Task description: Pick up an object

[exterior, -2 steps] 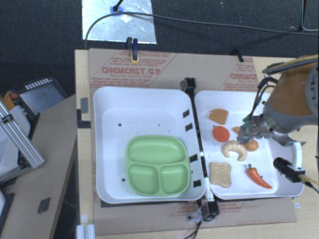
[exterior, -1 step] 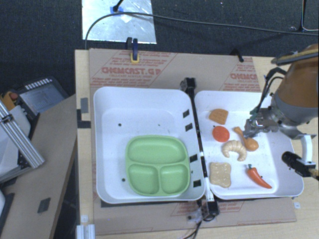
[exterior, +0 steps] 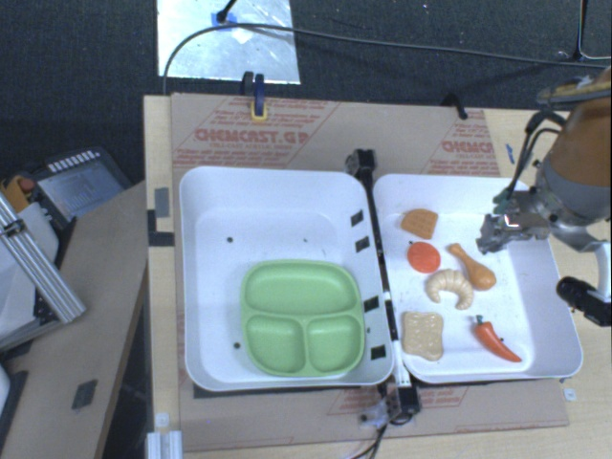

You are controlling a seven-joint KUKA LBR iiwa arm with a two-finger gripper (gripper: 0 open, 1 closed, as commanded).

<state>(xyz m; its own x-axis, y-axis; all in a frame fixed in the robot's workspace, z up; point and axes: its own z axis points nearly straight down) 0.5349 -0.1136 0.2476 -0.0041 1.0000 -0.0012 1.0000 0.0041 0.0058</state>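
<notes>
Over the right bin (exterior: 535, 204), near its far right side, the gripper (exterior: 493, 232) is seen, hung from the grey arm (exterior: 574, 194) with its orange band (exterior: 585, 146). Whether it is open or shut cannot be told. Nothing is seen held in it.

Just to the left of the gripper and a little nearer the camera, a chicken leg (exterior: 472, 265) is laid on the bin floor. Left of that, a red tomato (exterior: 424, 256) is found. A tan piece of food (exterior: 419, 223) is placed a bit further left of the gripper, near the far wall. A croissant (exterior: 451, 287) is laid nearer the camera, touching the chicken leg. A slice of bread (exterior: 423, 335) is set at the near left corner of that bin. A red chili pepper (exterior: 496, 340) is laid below the gripper, toward the near wall.

Well to the left of the gripper, the left bin (exterior: 249, 208) is seen. A green tray (exterior: 303, 316) with three parts is set in it, by the near wall.
</notes>
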